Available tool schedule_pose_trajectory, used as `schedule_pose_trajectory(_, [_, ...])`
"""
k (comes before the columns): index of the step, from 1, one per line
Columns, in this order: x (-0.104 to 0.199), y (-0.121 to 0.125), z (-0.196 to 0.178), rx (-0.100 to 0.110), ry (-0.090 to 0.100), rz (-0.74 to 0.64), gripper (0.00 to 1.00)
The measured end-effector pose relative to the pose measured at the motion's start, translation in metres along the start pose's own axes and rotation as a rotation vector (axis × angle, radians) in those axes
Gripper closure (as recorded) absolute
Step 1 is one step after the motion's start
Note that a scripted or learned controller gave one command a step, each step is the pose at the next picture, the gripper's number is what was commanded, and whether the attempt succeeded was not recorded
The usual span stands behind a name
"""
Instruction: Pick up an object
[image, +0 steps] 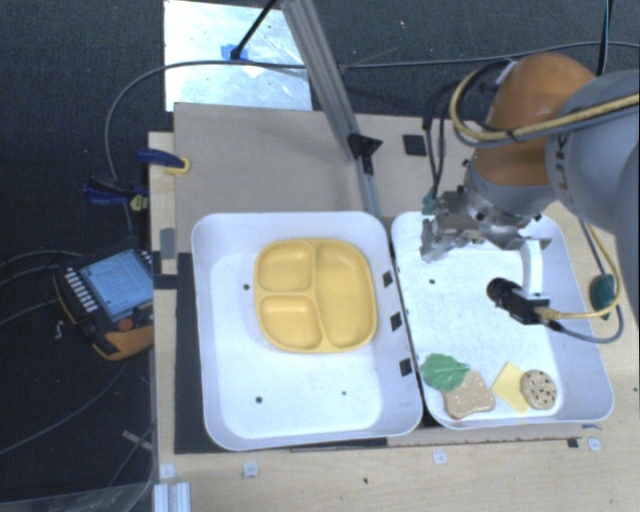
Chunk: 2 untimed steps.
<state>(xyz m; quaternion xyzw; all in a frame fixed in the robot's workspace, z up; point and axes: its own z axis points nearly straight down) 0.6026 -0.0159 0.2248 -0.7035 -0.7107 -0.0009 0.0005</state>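
Observation:
The right bin (440, 290) holds several food pieces along its near edge: a green leaf (444, 371), a tan bread slice (469, 397), a yellow cheese wedge (511, 385) and a round cookie (539, 388). My gripper (437, 241) hangs over the far left part of the right bin, well away from the food pieces. Nothing shows between its fingers, and their spread is too small to read.
A yellow divided plate (314, 294) lies in the left bin (230, 400). A metal pole (330, 80) slants in from the top, ending between the bins' far edges. A blue device (108, 290) and cables lie left of the bench.

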Motion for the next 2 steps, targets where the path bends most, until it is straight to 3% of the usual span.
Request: schedule_pose_trajectory(2, [0.093, -0.016, -0.012, 0.001, 0.000, 0.001, 1.00])
